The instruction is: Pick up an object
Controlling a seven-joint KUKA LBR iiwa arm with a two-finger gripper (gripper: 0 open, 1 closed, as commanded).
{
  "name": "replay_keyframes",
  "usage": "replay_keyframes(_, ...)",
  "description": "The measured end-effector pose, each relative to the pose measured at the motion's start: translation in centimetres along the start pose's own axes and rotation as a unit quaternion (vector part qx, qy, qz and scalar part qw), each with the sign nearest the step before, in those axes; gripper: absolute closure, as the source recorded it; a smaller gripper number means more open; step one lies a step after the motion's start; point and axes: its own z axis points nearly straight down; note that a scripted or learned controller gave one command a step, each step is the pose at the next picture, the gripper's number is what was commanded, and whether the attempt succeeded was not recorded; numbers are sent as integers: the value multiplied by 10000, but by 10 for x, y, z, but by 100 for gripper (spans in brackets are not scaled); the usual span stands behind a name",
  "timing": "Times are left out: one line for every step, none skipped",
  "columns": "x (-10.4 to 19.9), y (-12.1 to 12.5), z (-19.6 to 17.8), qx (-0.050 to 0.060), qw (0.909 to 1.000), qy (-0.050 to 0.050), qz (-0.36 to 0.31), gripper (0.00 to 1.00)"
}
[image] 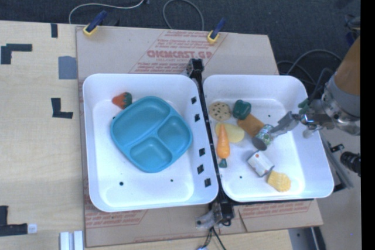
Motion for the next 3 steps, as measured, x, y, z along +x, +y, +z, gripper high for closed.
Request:
replay_keyframes(19,92,105,0,10000,-2,-21,0)
replay_keyframes(16,127,168,-17,10000,-18,-4,0)
replay_keyframes(27,110,164,-47,10000,-27,1,0)
